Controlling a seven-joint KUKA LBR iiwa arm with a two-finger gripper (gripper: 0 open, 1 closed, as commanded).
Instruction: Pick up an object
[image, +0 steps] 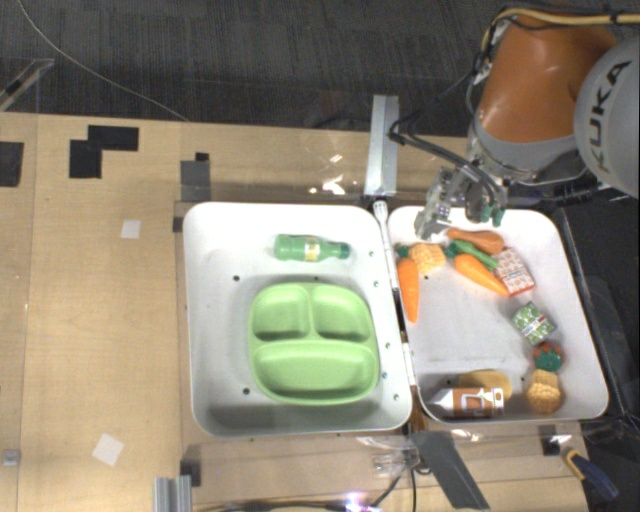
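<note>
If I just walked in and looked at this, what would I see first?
Probably the big orange and grey robot arm at the top right, with its gripper hanging over the far end of the right bin. Next, the bright green divided plate in the middle of the left bin, with a small green bottle lying above it. The right bin is crowded with toy food, like an orange carrot.

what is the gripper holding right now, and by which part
It cannot be told. The gripper hangs over the far left corner of the right bin, just above the corn cob and carrot, but no object shows between its tips.
</note>
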